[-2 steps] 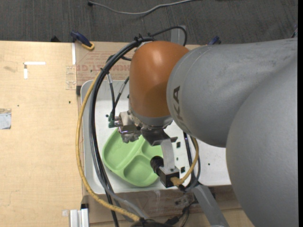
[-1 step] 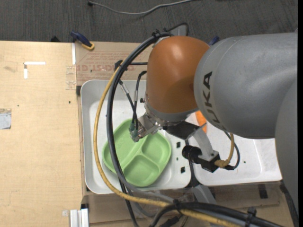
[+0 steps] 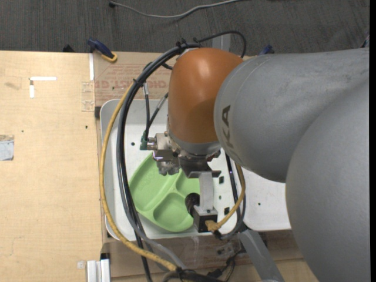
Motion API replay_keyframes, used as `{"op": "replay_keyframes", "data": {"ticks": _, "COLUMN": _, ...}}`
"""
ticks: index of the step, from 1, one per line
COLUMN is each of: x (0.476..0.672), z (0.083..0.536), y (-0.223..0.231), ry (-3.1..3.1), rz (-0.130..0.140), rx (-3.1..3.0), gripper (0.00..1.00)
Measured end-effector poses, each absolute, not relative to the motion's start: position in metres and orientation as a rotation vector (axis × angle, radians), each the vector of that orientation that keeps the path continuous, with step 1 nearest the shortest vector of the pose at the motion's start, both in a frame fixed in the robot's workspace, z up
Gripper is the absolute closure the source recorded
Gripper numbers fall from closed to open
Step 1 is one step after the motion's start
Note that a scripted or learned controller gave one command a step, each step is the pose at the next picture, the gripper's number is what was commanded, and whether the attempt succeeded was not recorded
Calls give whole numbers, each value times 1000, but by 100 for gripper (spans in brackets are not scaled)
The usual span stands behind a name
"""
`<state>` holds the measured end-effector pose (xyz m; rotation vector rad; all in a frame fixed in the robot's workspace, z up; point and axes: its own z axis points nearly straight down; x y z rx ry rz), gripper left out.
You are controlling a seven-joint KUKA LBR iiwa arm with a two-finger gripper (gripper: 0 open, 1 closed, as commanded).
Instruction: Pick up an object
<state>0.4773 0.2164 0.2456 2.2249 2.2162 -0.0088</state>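
A light green divided plate (image 3: 154, 194) lies in the front half of the left white bin (image 3: 113, 117). It has curved compartments and tilts slightly against the bin's front wall. My gripper (image 3: 178, 157) hangs straight down over the plate's right part, seen from above under the orange band and grey wrist. The arm hides the gripper's lower end and the plate's right edge. I see nothing held.
The grey arm covers most of the right bin (image 3: 265, 207), leaving a bare white patch of its floor in view. Yellow and black cables (image 3: 109, 157) loop along the left bin's left wall. A wooden benchtop (image 3: 47, 157) spreads to the left, with a blue clamp (image 3: 103, 49) behind the bin.
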Motion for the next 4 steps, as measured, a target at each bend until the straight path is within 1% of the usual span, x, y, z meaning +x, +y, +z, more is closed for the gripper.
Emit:
{"op": "replay_keyframes", "data": {"ticks": 1, "x": 480, "z": 248, "y": 228, "ry": 2131, "rz": -8, "rx": 2307, "gripper": 100}}
{"op": "replay_keyframes", "data": {"ticks": 2, "x": 487, "z": 244, "y": 227, "ry": 2565, "rz": -8, "rx": 1814, "gripper": 100}}
{"op": "replay_keyframes", "data": {"ticks": 3, "x": 478, "z": 273, "y": 180, "ry": 2729, "rz": -5, "rx": 1555, "gripper": 100}}
{"op": "replay_keyframes", "data": {"ticks": 4, "x": 477, "z": 186, "y": 220, "ry": 2325, "rz": -9, "rx": 2113, "gripper": 100}}
